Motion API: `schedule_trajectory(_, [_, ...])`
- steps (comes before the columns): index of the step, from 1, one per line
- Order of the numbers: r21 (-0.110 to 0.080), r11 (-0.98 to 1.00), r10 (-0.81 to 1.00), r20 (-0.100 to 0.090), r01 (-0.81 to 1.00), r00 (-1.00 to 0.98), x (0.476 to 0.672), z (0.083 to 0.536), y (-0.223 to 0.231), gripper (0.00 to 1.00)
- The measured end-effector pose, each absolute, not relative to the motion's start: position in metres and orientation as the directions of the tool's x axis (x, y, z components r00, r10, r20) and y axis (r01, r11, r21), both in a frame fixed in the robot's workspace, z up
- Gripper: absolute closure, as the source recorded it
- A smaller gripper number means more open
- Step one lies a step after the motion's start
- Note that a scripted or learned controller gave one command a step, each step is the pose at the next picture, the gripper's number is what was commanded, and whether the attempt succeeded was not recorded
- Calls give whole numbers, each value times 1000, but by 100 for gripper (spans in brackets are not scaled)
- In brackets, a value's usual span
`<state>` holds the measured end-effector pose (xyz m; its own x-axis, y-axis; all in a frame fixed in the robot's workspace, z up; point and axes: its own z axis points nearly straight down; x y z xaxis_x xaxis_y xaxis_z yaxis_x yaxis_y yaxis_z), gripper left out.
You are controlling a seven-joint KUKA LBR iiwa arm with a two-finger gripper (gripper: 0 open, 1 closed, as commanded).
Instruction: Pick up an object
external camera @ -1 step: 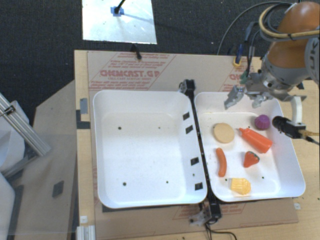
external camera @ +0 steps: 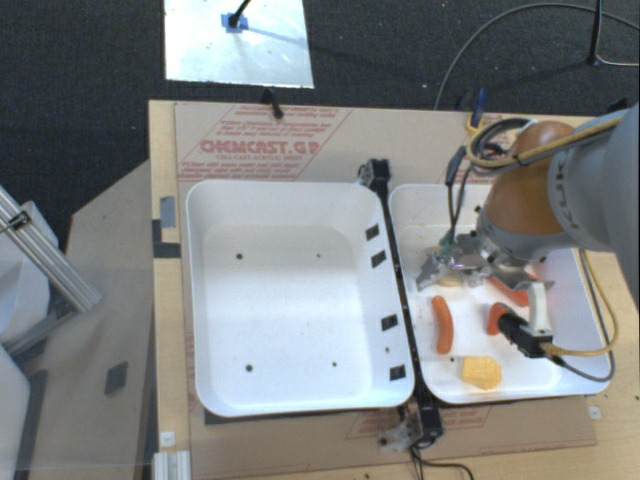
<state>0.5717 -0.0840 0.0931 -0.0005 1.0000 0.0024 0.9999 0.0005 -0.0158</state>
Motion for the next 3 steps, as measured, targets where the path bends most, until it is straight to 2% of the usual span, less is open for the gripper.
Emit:
schedule_trajectory(1, [1, 1, 1000, 0, 1000, -1, 577, 102, -85, 0])
schedule_trajectory(3, [-2, 0, 1000, 1, 1000, 0, 544, 84, -88, 0])
